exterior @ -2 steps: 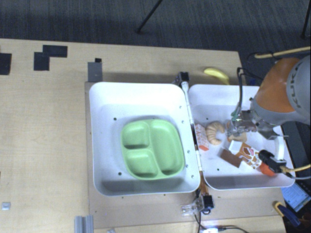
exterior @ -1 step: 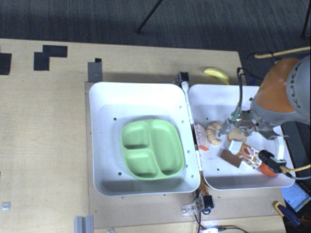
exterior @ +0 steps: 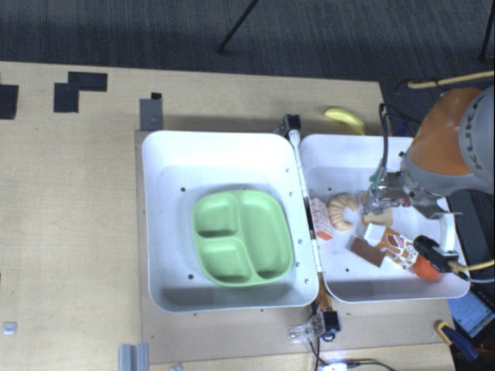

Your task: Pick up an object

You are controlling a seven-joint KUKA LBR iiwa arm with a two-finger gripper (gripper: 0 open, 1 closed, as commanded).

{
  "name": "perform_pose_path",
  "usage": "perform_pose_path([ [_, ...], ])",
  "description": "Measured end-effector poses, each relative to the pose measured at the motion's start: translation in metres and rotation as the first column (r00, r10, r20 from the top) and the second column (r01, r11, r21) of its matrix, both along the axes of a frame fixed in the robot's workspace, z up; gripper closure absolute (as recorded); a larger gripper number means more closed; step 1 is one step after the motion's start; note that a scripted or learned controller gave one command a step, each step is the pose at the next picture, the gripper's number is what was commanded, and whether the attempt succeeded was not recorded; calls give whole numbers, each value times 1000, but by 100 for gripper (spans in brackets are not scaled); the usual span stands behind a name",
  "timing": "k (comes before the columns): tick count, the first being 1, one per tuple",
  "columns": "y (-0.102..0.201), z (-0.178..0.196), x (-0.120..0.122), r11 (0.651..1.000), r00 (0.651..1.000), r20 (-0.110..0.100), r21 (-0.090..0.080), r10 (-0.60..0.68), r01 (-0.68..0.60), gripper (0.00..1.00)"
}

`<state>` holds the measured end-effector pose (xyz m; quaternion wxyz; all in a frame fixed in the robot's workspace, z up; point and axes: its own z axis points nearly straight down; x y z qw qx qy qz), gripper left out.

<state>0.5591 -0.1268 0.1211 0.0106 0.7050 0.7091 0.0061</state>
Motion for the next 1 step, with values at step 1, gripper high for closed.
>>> perform_pose_path([
  [1, 0, 0, 0, 1000, 1000, 0, 0, 0, 0, 0],
])
